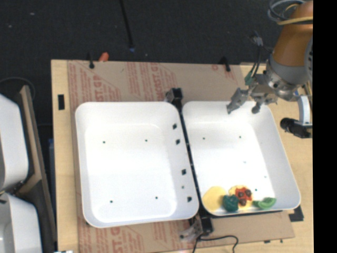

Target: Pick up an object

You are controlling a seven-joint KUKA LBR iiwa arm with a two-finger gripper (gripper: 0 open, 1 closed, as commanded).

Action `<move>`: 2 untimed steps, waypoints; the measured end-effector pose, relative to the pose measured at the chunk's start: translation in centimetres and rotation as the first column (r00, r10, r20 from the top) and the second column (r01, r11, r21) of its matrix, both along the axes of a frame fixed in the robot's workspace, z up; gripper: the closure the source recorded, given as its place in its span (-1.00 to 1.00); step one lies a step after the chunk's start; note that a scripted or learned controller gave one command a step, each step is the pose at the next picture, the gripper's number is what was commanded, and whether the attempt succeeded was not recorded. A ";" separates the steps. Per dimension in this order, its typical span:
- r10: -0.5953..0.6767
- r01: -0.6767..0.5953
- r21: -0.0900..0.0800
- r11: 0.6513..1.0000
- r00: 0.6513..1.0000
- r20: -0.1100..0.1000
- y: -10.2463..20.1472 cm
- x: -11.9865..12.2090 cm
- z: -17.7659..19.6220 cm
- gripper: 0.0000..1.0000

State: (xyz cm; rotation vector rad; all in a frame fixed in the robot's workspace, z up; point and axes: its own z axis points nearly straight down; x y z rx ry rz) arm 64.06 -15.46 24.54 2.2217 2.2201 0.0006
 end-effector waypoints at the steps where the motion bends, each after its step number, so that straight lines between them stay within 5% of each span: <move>1: 0.000 0.000 0.000 1.000 1.000 0.002 0.5 -4.6 2.2 -1.00; 2: -0.005 0.005 0.000 1.000 1.000 -0.004 -3.3 -12.6 -3.2 -1.00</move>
